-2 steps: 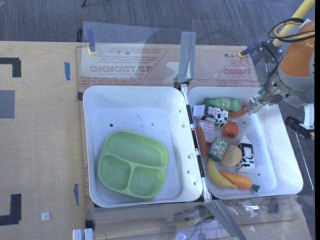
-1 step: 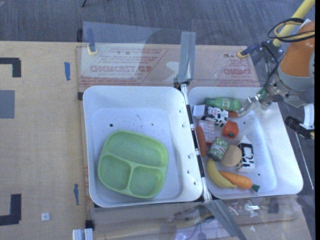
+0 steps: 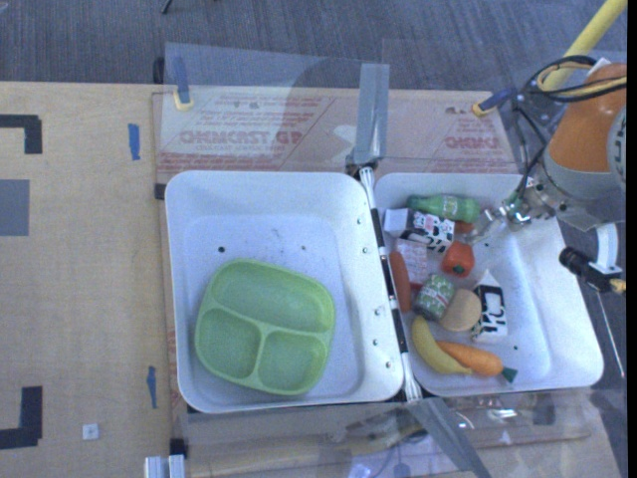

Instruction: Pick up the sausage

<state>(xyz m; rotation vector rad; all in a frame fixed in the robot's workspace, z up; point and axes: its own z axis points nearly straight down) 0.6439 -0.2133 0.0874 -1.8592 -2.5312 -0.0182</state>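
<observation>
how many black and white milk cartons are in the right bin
2: one cow-print carton near the bin's far left, below the green bottle; another toward the middle, right of the bread roll. More could be hidden underneath.

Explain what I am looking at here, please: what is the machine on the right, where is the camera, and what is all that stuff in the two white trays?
The camera is fixed above a bench and looks down at a slant. The grey and orange shape at the right is a robot arm, and its gripper hangs over the right bin's far corner. Nothing can be seen held between its fingers. The left bin holds a green divided plate. The right bin holds toy food: a green bottle, a tomato, a banana, a carrot, and the reddish sausage lying along the bin's left wall, which the arm is meant to pick up.
</observation>
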